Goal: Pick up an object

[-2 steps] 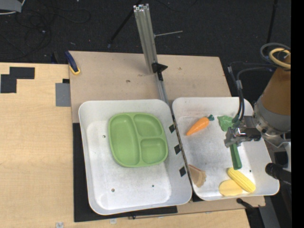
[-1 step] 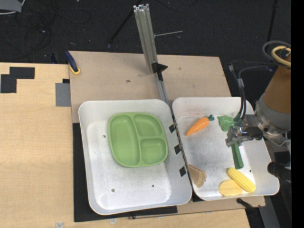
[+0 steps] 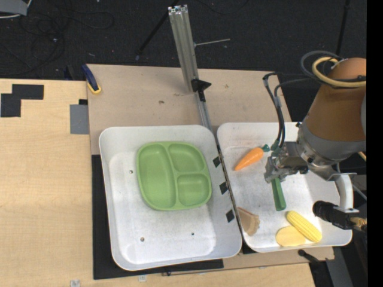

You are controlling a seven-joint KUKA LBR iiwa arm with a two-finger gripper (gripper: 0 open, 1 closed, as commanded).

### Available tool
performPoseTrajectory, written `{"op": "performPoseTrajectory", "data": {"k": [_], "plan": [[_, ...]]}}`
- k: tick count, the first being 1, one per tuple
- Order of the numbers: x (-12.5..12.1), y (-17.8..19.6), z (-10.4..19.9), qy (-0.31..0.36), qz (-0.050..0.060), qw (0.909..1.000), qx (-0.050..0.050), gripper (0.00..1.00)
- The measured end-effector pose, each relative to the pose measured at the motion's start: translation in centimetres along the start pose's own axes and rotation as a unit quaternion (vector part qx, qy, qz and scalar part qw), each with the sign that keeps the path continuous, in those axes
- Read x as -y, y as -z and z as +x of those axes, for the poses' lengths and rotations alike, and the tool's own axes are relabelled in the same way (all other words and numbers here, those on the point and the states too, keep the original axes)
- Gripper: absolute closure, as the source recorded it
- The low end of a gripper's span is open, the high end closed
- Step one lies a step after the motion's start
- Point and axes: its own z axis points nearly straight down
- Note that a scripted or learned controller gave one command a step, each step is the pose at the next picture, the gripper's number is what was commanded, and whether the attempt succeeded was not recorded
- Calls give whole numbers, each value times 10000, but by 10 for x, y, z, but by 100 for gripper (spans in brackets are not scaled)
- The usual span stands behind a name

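Well left of the jaws sits your green plate (image 3: 175, 176); the carrot (image 3: 249, 158) lies just left. Your gripper (image 3: 275, 173) hangs over the green stick (image 3: 279, 196), jaw state you cannot tell. Risk: the thin stick slips sideways as they close.

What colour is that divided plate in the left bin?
Light green, plain with no pattern. The plate shows clearly in the camera view from above.
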Motion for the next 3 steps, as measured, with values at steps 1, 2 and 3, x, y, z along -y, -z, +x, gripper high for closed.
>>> {"op": "performPoseTrajectory", "data": {"k": [1, 2, 3], "plan": [[-26, 2, 48, 4, -15, 10000, 5, 100], [-46, -17, 89, 3, -8, 10000, 7, 100], [-63, -17, 129, -3, -15, 10000, 10, 100]]}}
